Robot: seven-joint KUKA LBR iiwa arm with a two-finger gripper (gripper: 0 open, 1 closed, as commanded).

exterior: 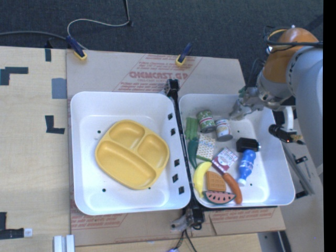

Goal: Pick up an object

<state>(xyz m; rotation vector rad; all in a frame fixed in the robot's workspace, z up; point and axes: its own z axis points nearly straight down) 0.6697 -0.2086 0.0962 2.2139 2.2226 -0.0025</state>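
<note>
The gripper (237,111) hovered over the right bin (273,190), approach stage; its state could not be told. Next: descend onto the small can (223,128).

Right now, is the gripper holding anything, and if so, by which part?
Nothing is held. The gripper hangs over the upper part of the right bin, with no object between its tips; the small can lies below it.

A robotics lab: a wooden bench (31,156) overlaid with clamped cardboard (152,72), two white bins (79,151) fixed side by side, taped markers at the bench's left edge, loose cable (100,22).
</note>
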